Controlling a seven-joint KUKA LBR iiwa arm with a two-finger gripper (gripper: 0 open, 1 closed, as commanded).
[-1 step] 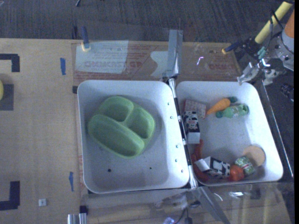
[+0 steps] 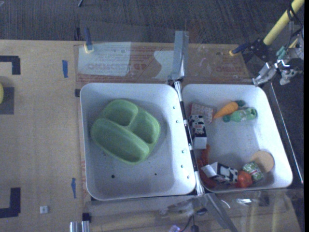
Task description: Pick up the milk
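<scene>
Milk carton (image 2: pixel 198 131), cow-spotted, lies along right bin's (image 2: pixel 277 124) left wall; fingers' state unclear

pale wooden bench (image 2: pixel 38 144) (blue tape marks), dark floor (image 2: pixel 203 8) beyond

Wooden bench (image 2: pixel 38 144) with two white bins (image 2: pixel 91 178), perhaps blue tape (image 2: pixel 64 67).

A small white milk carton with black cow patches (image 2: pixel 198 131) is seen lying on its side against the left wall of the right white bin (image 2: pixel 277 129).
</scene>
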